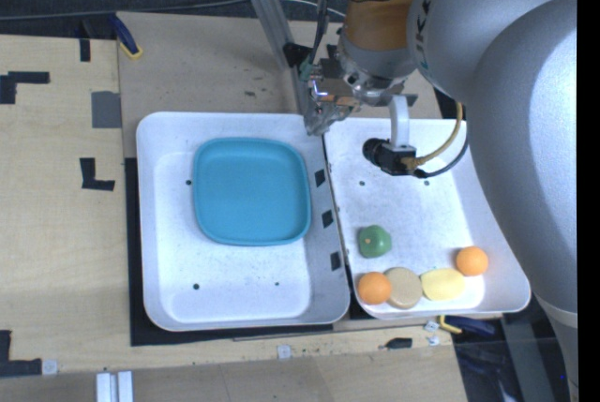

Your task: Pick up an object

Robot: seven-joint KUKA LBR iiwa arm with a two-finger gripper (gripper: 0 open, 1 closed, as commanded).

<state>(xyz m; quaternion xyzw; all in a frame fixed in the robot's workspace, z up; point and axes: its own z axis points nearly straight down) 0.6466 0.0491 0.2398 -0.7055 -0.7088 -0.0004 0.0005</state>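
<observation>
- Tool (323, 114) position: it hangs at the far end of the bins, over the seam where the two meet, below the orange band of the arm (525, 91).
- Tool state: whether it is apart or together cannot be told; the parts are small, dark and cluttered at this angle. Nothing can be made out between them.
- Progress, in my judgement: the pick is not yet done. Every loose object lies in a bin, well apart from the tool, so the approach, descent, grasp and lift all appear to be left.
- Right bin (427, 203): holds five small items, all toward its near end. A green ball (375, 241) sits alone near the inner wall.
- Right bin, near edge: a row runs along it, an orange ball (374, 288), a tan round piece (404, 288) touching it, then a yellow block (442, 284) just beside that. A second orange ball (472, 260) lies at the outer end of the row.
- Left bin (169, 222): holds one thing, a blue square plate (251, 190), lying flat in the far half of the bin.
- Candidates for the pick: the green ball stands clear of its neighbours and looks the easiest target; the row at the near edge is crowded.
- Bench (56, 203): carries both bins side by side, with dark tape marks on its left part.
</observation>
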